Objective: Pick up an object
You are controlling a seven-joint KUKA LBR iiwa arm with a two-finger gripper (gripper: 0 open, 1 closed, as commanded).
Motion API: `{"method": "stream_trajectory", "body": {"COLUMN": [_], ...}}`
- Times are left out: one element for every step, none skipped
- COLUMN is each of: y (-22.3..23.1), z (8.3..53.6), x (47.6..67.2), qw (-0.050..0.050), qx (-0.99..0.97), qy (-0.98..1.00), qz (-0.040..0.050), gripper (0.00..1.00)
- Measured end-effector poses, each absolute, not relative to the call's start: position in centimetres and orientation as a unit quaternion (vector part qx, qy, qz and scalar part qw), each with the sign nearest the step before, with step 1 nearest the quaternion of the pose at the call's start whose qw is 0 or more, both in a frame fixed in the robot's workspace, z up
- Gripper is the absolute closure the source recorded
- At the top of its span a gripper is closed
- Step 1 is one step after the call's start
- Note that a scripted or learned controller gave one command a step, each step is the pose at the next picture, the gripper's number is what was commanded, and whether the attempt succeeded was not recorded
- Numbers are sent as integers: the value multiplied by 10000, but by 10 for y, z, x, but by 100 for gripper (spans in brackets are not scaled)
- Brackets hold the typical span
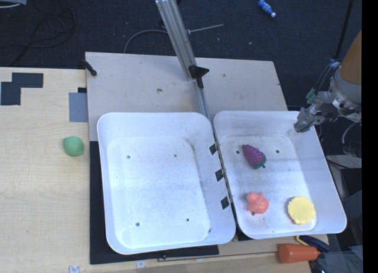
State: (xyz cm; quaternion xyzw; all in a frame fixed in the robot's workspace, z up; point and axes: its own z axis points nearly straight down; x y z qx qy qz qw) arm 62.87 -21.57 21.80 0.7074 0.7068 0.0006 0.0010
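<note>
Two shallow white plastic bins sit side by side on a pale tabletop [236, 83], touching along their inner edges, where small black clips join them. The left bin [112, 130] shows only dark specks and a few small holes in its floor.

The right bin [331, 207] holds three items. A purple grape-cluster toy with a green stem [254, 156] lies near the middle of the bin floor, slightly toward the far side. A small coral-pink lumpy toy [257, 202] sits toward the near side, close to the divider. A round yellow ridged toy [301, 210] rests in the near right corner, just beside the bin wall. All three are well apart from one another.

The grey two-finger gripper [302, 125] enters from the right, poised at the far right corner of the right bin, over its rim. It is small and dark against the bin edge; whether it is spread or closed cannot be told, and nothing is seen in it. It stands well apart from all three toys.

Outside the bins: a green ball [73, 146] on the light wooden surface to the left; an orange carrot-shaped toy [298, 253] below the right bin's near edge; a grey aluminium extrusion post [177, 32] slanting away from the bins' far side; a small blue object [266, 8] on the dark floor beyond.
</note>
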Motion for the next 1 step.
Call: {"method": "stream_trajectory", "body": {"y": [-158], "z": [211], "x": [629], "qw": [-6], "qx": [7058], "qy": [7085], "qz": [3], "gripper": [100]}}
